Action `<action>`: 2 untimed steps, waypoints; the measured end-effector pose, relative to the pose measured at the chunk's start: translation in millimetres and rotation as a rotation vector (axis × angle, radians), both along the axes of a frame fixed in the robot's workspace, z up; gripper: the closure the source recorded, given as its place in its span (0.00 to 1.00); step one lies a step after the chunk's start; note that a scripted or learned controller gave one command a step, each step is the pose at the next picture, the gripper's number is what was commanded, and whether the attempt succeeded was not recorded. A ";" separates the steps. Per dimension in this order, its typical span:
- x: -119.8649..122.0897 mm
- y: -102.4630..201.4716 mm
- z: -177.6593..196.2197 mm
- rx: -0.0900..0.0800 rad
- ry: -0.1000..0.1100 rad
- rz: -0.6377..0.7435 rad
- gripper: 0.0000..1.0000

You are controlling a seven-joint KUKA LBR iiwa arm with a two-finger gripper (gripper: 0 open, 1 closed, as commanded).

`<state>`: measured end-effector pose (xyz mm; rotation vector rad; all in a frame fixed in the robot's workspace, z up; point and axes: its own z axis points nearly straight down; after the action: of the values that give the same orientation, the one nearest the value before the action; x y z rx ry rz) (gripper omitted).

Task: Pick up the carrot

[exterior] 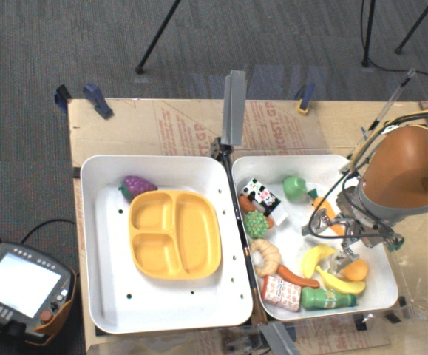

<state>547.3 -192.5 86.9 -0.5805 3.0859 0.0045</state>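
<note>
Tool (pixel 344 241) is hovering over the small orange plastic carrot (pixel 323 214) near the right white bin's (pixel 273 161) right edge, finger state unclear; next: descending, centring.

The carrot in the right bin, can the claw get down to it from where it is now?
Probably yes. The claw hangs right beside the carrot, whose top lies uncovered; the green pepper sits apart, though the arm's wrist hides the carrot's far end.

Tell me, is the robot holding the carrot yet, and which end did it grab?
It cannot be told. The gripper hangs over the right bin, close to the carrot, but the arm hides whether anything sits between its fingers.
</note>
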 end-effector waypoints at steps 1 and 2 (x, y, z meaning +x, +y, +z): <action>20.7 -0.2 1.3 -0.001 -0.004 0.320 0.00; 22.1 1.4 11.6 0.001 -0.008 0.315 1.00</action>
<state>569.4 -191.0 98.5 -1.0547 2.9491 0.0043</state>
